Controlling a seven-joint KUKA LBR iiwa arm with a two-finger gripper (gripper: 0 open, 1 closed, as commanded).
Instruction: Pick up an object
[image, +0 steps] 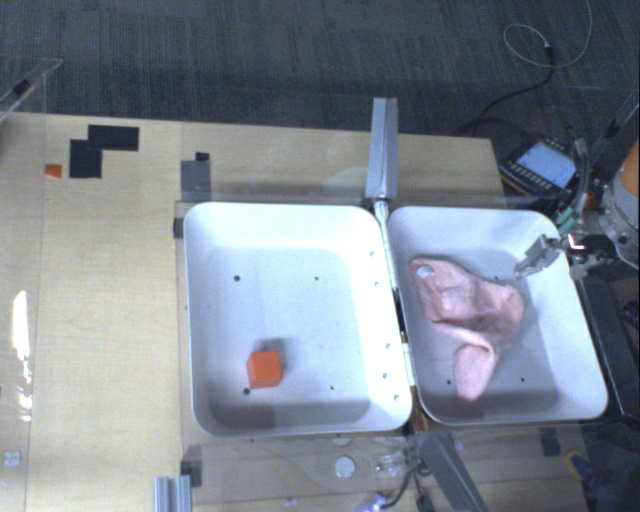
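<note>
A pale wooden tabletop (100, 330) carries two shallow white bins side by side, with dark carpet beyond its far edge. Nearest the camera, in the left bin (210, 300), a small orange block (265, 369) sits alone toward the near-left corner. In the right bin (560, 390) a crumpled pink cloth (470, 315) lies with its long axis running from the bin's far-left part down toward the near middle, one narrower lobe pointing to the near wall. Farther back, the end effector (537, 256) reaches in over the right bin's far-right corner, nothing between its fingers; whether they are spread or closed I cannot tell. The cloth lies just beside it, to its left and nearer the camera, so it looks the likelier target; the block is well apart, across the divider (383, 150).
</note>
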